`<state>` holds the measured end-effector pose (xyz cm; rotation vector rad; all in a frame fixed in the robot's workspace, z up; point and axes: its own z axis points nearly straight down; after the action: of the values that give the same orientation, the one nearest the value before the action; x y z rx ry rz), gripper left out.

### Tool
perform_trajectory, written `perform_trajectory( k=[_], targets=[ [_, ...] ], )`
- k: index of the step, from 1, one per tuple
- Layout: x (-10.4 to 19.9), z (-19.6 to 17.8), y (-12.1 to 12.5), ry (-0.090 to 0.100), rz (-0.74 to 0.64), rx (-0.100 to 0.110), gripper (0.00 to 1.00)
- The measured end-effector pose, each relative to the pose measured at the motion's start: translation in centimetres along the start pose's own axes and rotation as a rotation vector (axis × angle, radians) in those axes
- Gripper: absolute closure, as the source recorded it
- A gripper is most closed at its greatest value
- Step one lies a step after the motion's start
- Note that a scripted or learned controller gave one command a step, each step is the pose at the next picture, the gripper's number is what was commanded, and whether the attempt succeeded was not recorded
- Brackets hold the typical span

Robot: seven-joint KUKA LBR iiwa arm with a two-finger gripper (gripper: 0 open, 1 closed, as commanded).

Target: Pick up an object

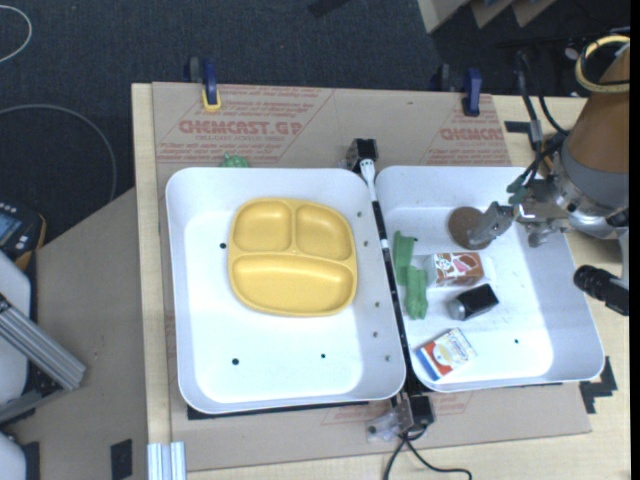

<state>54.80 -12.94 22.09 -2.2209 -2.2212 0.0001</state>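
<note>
The gripper point(492, 220) hovers over the right bin point(560, 358), far side, just beside a brown round object point(464, 226) on its left. Whether it grips anything, I can't tell; the snack packet point(457, 266) lies just nearer.

two white bins point(200, 298), one yellow divided plate point(293, 256), five small items point(410, 273)

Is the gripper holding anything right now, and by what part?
Cannot be told. The gripper sits against the brown round object in the right bin; no grasp is visible.
</note>
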Motion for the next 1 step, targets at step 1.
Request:
perform_trajectory(
  k=[1],
  targets=[
    [5.75, 3.86, 0.73, 0.004, -0.006, 0.006, 0.00]
  ],
)
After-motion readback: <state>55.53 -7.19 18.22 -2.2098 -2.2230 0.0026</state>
